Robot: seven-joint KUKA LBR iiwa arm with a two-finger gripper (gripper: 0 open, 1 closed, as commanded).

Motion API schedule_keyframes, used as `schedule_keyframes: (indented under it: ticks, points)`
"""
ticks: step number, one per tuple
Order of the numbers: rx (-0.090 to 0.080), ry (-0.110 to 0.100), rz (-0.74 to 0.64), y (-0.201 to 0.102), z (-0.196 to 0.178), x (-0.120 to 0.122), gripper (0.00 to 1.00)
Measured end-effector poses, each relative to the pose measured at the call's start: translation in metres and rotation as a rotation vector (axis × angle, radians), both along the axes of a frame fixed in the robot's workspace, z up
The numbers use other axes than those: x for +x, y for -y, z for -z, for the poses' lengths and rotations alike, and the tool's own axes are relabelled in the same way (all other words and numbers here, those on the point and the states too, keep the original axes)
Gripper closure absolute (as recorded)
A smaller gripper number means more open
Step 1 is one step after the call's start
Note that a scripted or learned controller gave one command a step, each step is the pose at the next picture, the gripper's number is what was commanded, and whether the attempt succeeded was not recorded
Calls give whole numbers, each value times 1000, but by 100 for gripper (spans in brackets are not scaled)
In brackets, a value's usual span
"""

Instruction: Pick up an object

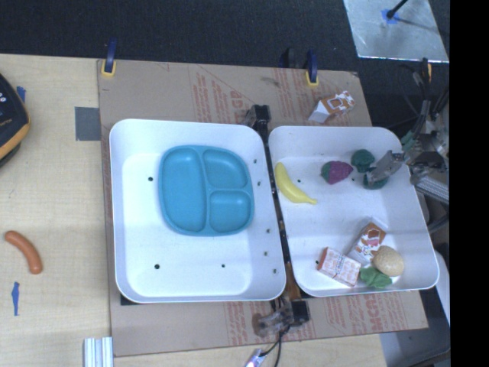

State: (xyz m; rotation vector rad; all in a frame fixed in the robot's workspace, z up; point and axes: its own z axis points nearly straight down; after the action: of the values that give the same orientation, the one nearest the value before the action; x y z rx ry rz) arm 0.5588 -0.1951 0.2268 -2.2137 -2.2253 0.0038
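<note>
The right bin (405,205) holds a yellow banana (294,184), a purple fruit (336,171) and a dark green round item (363,159) in its upper part. Near its lower right corner lie a red-and-white carton (370,241), a tan potato-like item (389,262), a small flat carton (338,266) and a green piece (374,277). My gripper (380,173) reaches in from the right edge and sits low, just right of and below the dark green item, close beside it. Nothing shows as held.
The left bin (137,274) carries a blue divided plate (206,189). Outside the bins are a small carton (332,105) on the cardboard behind the right bin, a sausage (24,251) on the bench at far left, and a yellow-and-black device (9,121).
</note>
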Motion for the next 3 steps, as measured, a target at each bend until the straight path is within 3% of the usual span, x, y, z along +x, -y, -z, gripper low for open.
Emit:
schedule_keyframes:
  ticks: [1,2,3]
  points:
    - [0,-2,0,-2,87,-84,0]
    - [-6,9,0,-28,133,-59,0]
    - [-9,10,-3,-27,122,-58,100]
